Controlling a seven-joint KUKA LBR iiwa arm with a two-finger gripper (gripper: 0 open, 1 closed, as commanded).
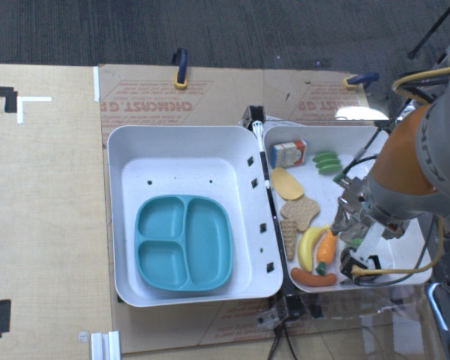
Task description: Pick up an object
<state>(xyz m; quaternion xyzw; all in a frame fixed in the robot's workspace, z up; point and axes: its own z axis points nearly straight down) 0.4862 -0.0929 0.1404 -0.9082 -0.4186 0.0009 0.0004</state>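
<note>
— What sits on the tabletop [45,201], biggest first?
— Two smooth white bins: the left bin [120,201] holds a glossy teal three-part plate [184,243].
— And the right bin [360,135]?
— Plastic toy food: curved yellow banana [307,247], red sausage [313,278], small orange carrot [325,247].
— The jaws [348,231]?
— Just right of the carrot; spread or pressed together, I can't tell.

- Across the top of the frame we see dark grey carpet [210,13].
- At left lies a light wooden bench surface [41,201] bearing black marks.
- Brown cardboard [232,92] lies at upper centre, held by two blue-and-yellow clamps [180,67].
</note>
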